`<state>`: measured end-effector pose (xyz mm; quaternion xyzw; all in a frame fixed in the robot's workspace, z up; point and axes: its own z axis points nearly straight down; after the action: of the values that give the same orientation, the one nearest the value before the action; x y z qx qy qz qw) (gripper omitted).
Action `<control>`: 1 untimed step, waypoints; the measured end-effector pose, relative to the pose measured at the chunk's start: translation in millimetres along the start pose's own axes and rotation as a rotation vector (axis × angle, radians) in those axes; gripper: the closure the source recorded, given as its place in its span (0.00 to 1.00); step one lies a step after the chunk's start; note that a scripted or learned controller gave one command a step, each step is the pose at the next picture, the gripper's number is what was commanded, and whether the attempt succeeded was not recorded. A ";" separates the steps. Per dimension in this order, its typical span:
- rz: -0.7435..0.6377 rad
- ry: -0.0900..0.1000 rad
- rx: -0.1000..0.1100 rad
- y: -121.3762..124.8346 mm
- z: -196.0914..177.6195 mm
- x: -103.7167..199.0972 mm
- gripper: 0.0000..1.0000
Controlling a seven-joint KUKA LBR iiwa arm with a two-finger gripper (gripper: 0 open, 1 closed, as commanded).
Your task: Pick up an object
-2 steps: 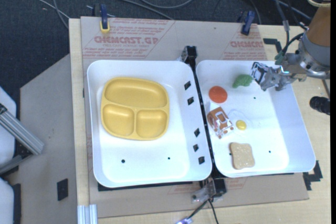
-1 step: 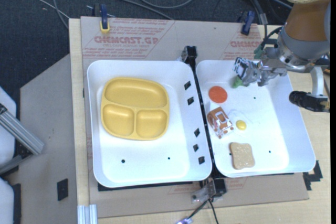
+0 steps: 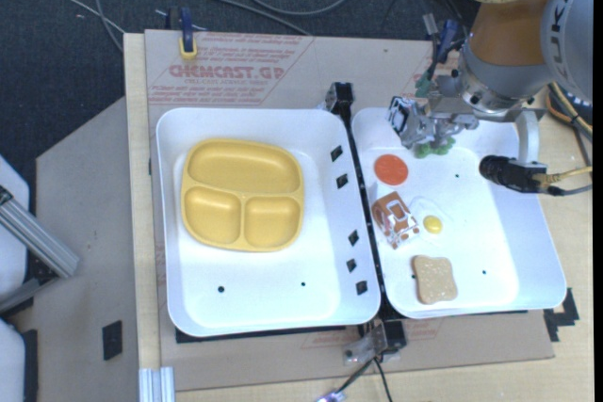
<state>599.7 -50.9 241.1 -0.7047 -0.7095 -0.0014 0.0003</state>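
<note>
Claw (image 3: 426, 135) low in right bin (image 3: 528, 240), over green object (image 3: 435, 147).

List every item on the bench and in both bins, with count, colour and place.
Divided plate: one, yellow, in the left bin.
Round disc: one, orange-red, upper left of the right bin.
Packet-like item: one, brown and white, below the disc.
Small ball: one, yellow, right of the packet-like item.
Bread-like slice: one, tan, near the right bin's front edge.
Green item: one, under the pincer, partly hidden.
Clamp: one, blue and yellow, on the board's far edge.
Arm: one, grey and orange, from the right.
Pincer: one, low over the green item.
</note>
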 end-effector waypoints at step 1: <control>0.000 0.001 0.004 -1.6 7.1 64.6 1.00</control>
<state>597.7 13.7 234.1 -0.7046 -0.7096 -0.0001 0.0021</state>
